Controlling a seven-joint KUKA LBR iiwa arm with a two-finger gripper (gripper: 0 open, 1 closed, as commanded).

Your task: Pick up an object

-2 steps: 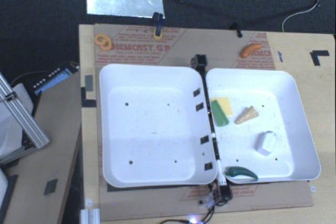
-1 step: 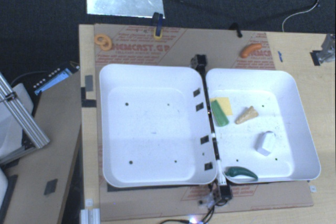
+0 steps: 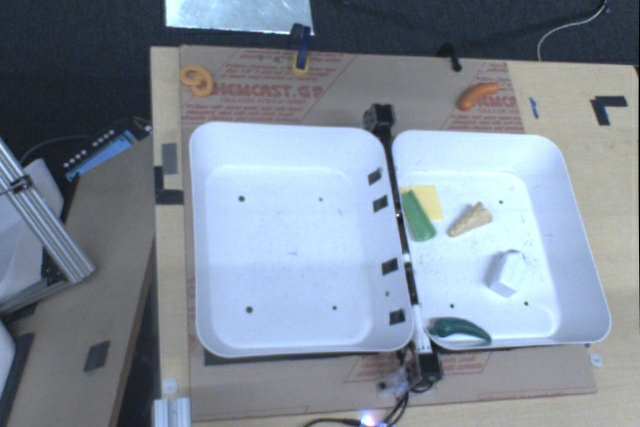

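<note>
White right bin (image 3: 560,165), yellow block (image 3: 427,202), green pickle (image 3: 417,216), white cube (image 3: 507,272)

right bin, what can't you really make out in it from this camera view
- White block: nearly the same white as the right bin, so its edges and shape are unclear.
- Dark green item: lies at the bin's front rim by the centre divider, and whether it rests inside or on the rim cannot be told.
- Tan wedge: too small and blurred to identify.
- Green piece beside the yellow piece: touching or overlapping, unclear.
</note>
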